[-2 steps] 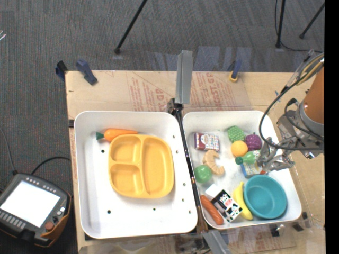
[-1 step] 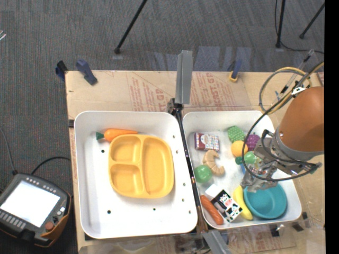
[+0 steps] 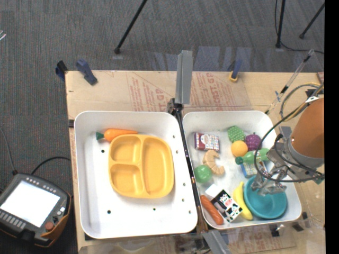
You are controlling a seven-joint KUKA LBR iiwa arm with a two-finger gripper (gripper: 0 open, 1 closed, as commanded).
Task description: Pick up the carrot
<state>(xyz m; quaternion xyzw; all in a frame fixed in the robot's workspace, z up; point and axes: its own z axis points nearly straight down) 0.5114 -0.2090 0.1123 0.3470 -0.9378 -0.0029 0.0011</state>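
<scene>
My gripper point(image 3: 268, 183), finger state indiscernible, hangs over the teal bowl point(image 3: 265, 204); the carrot point(image 3: 117, 134) lies beside the yellow divided plate point(image 3: 141, 166).

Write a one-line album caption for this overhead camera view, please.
Robot gripper hovers over a teal bowl in the right bin; the carrot lies in the left bin.

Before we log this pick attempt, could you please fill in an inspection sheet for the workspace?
Surface: bench bearing left bin and right bin.
Job's things: carrot in left bin, against the yellow divided plate.
Clutter: right bin holds croissant, orange, banana, teal bowl, sausage, more toy food.
Grippers: gripper over teal bowl, far from carrot.
Cables: looped by the arm.
Surroundings: pendant on the carpet, stand legs behind.
</scene>
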